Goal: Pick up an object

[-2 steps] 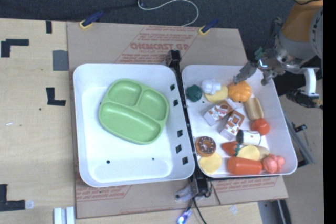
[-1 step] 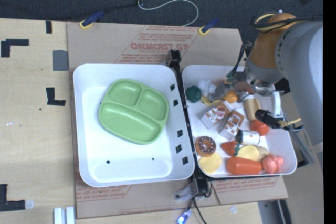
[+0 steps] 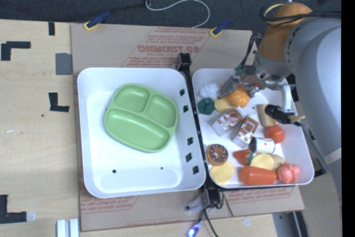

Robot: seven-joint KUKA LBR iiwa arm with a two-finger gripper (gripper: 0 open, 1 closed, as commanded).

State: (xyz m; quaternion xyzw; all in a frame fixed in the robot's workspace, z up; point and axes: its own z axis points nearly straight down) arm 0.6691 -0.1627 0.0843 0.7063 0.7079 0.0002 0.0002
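Note:
The right bin point(image 3: 304, 144) holds a heap of toy foods. Among them are an orange ball point(image 3: 239, 98), a dark green piece point(image 3: 206, 105), two small printed cartons point(image 3: 227, 119), a chocolate donut point(image 3: 216, 154), a red tomato point(image 3: 274, 133) and a long orange-red piece point(image 3: 258, 176). My gripper point(image 3: 237, 86) is low over the bin's far part. It sits right above the orange ball and seems to touch it. The wrist hides whether anything is gripped.
The left bin point(image 3: 94, 136) holds a green divided plate point(image 3: 141, 116). A black divider point(image 3: 191, 119) runs between the bins. The arm's grey body point(image 3: 319, 80) covers the right bin's far right corner. A white cable point(image 3: 177, 5) lies on the dark floor behind the bench.

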